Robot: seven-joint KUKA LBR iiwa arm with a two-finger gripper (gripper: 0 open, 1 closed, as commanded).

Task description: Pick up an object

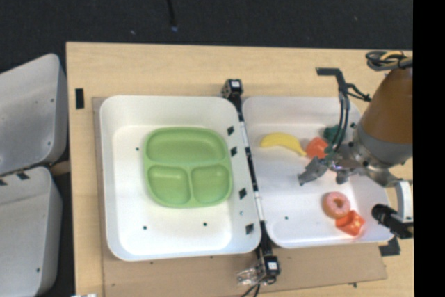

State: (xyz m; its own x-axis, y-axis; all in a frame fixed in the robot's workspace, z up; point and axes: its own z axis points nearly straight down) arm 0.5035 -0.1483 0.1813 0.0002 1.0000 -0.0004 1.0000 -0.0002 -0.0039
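Your pincer (pixel 311 172) is hanging low; you cannot tell its state. Nearest, just up beside it, the orange toy (pixel 317 147) is sitting.

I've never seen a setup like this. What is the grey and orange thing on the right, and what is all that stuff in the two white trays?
This is one picture from a camera fixed above a wooden bench, looking down at a slant. The grey and orange thing is a robot arm reaching in from the right. Its gripper, the part that grasps, hangs over the right bin; I can't tell whether it holds anything. That bin contains toy food: a banana, a pink doughnut and two orange pieces, one by the gripper, one near the doughnut. The left bin holds a green divided plate.
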